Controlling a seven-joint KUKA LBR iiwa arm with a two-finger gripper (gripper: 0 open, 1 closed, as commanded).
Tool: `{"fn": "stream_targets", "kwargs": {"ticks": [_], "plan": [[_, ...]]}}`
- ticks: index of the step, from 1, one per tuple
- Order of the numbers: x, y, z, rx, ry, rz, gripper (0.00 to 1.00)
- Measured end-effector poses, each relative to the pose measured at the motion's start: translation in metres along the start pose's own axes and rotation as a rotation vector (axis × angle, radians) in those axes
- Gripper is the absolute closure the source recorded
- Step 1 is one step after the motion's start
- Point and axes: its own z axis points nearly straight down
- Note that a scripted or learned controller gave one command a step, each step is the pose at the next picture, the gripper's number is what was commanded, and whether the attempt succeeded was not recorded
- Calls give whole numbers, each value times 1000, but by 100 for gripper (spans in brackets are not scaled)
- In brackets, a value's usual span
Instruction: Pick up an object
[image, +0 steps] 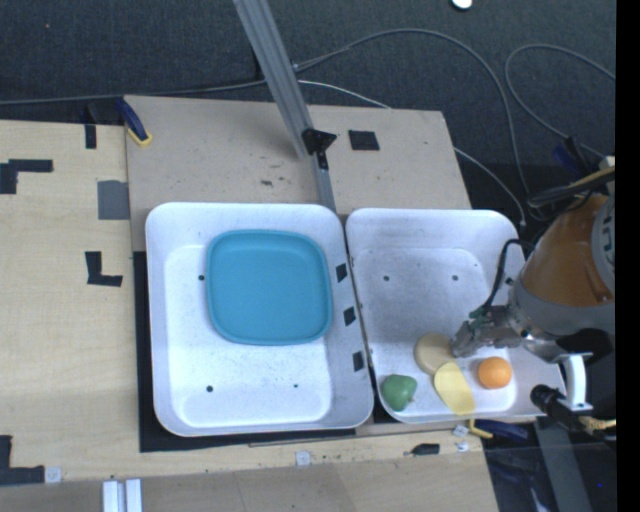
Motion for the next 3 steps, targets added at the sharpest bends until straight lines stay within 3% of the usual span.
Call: {"fn": "stream_targets", "kwargs": {"ticks": [2, 3], "plan": [[7, -2, -89, 4, -1, 1, 100], [7, -2, -104, 5, 0, 2, 100]]}}
